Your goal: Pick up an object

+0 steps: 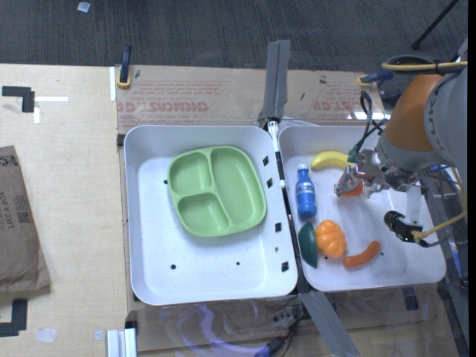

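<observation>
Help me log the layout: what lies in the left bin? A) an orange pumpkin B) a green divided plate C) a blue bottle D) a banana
B: the green divided plate lies in the left bin; the other three things are in the right bin.

A divided plate [217, 192] lies in the left bin [141, 222]; bottle [305, 191], banana [329, 160], pumpkin [331, 239] and perhaps a sausage [361, 255] in the right bin [394, 274].

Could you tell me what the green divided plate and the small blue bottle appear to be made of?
The green divided plate looks like moulded plastic with a smooth, matte-to-satin finish: uniform colour, rounded compartment ridges. The small blue bottle also seems to be plastic, slightly glossy, with a white cap; it is too small to be certain.
</observation>
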Tool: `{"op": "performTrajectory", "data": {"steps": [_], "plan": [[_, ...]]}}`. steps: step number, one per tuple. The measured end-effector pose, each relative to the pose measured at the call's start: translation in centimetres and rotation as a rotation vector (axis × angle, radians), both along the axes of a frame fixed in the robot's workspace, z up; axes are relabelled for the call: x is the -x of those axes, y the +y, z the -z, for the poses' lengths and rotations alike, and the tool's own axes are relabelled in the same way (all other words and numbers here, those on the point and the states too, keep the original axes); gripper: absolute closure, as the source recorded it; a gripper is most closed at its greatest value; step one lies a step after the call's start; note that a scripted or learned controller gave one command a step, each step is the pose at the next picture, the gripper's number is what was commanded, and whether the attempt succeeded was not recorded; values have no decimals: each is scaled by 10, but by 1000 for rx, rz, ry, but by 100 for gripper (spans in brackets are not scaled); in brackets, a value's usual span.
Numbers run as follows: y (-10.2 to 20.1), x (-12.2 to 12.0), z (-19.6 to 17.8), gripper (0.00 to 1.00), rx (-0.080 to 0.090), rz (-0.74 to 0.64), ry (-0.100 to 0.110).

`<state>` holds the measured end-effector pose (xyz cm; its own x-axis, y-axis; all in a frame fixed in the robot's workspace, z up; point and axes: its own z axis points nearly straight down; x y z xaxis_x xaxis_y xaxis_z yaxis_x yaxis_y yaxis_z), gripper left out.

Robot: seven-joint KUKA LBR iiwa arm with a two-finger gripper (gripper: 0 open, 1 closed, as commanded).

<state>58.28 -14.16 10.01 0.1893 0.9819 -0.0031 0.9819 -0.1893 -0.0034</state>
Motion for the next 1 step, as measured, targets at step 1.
{"op": "performTrajectory", "data": {"steps": [1], "plan": [[77,-42,-91,100,-1,23,-2]]}}
